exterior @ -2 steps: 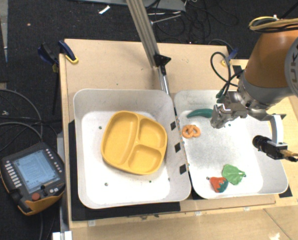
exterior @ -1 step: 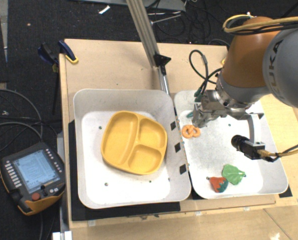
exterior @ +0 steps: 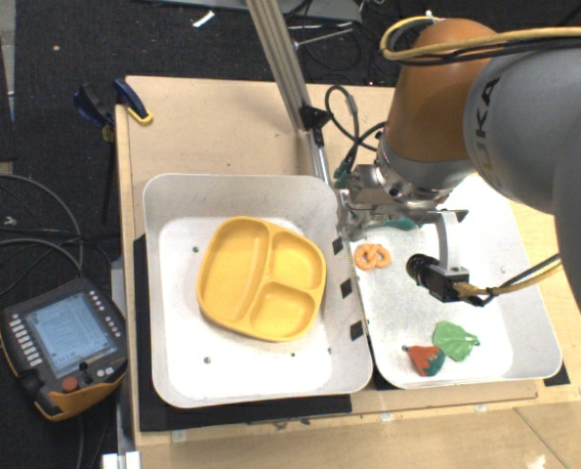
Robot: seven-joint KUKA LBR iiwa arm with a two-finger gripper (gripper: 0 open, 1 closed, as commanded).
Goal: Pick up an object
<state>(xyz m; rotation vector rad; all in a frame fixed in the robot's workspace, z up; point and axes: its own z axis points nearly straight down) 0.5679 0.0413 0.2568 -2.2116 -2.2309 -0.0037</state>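
The gripper (exterior: pixel 353 225) hangs at the left edge of the right bin (exterior: pixel 524 262), low over its floor; whether its fingers are spread or pressed together I cannot tell, as the wrist hides them. Nothing shows held in it. The nearest candidate is the small orange pretzel-shaped piece (exterior: pixel 372 256), which lies just beside the gripper, a little to its right and nearer the front of the bench. It is flat, looped and roughly round, with no clear long axis. Further to the near right lie a green leaf-like piece (exterior: pixel 455 340) and a red piece (exterior: pixel 426 359), touching each other. The left bin (exterior: pixel 173 360) holds a yellow divided plate (exterior: pixel 261 278)
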